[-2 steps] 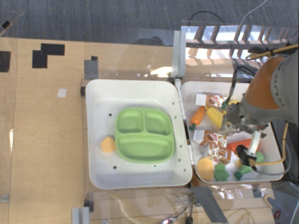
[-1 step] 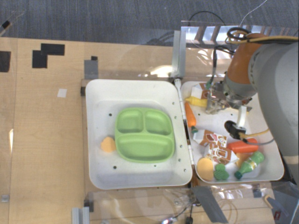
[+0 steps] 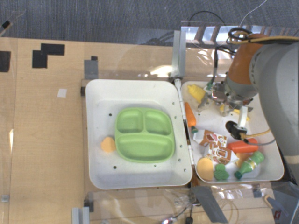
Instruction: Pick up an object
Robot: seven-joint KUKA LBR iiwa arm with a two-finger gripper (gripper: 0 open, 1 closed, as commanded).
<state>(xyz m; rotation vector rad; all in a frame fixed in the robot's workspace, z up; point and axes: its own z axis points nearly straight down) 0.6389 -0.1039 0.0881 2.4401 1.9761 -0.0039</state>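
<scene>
The right bin (image 3: 275, 171) holds several toy foods: a yellow piece (image 3: 196, 93) at the back left, an orange carrot (image 3: 189, 115) along the left wall, a red and white carton (image 3: 216, 146), an orange ball (image 3: 205, 165), a green broccoli (image 3: 221, 172), a green bottle (image 3: 250, 164) and a red piece (image 3: 243, 147). My gripper (image 3: 221, 101) hangs below the orange wrist band over the back of this bin, just right of the yellow piece. I see nothing held in it.
The left bin (image 3: 100, 171) bears a green divided plate (image 3: 145, 134) with a small orange fruit (image 3: 108, 145) to its left. A metal post (image 3: 179, 55) stands behind the wall between the bins. The grey arm covers the right bin's back right corner.
</scene>
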